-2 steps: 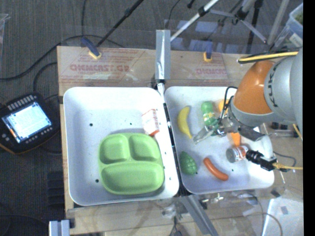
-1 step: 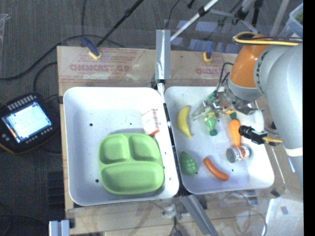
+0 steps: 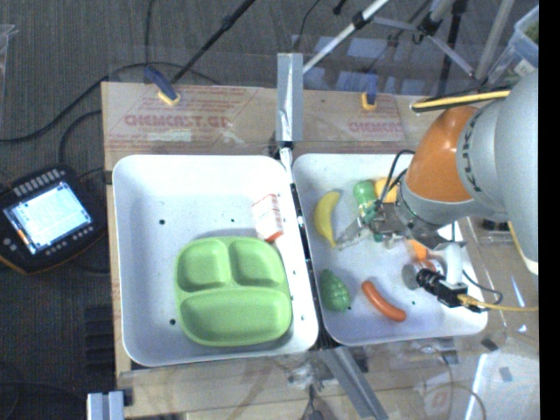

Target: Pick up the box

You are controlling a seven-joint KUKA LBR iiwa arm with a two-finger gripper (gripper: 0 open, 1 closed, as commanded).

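Box (image 3: pixel 268 216) is the small white and orange-red carton sitting in the left bin (image 3: pixel 149 191), leaning against that bin's right wall at about two o'clock from the green divided tray (image 3: pixel 234 290), just beside the tray's upper corner and possibly touching it. The gripper (image 3: pixel 366 227) is hovering over the right bin (image 3: pixel 455 322), well apart from the box and roughly at three o'clock from it, with a banana (image 3: pixel 326 216) lying between them on the far side of the shared bin walls. Whether the tool is spread or closed I cannot tell, and nothing is showing in its grasp. A green fruit (image 3: pixel 364 191) is sitting at twelve o'clock of the tool, a dark green item (image 3: pixel 334 290) and a sausage (image 3: pixel 384 300) at six to seven o'clock. Judging the step as the approach, the arm is needing to travel toward nine o'clock, clear the bin rims, and come down with its grasp spanning the carton's narrow sides, since wall and tray are crowding it.
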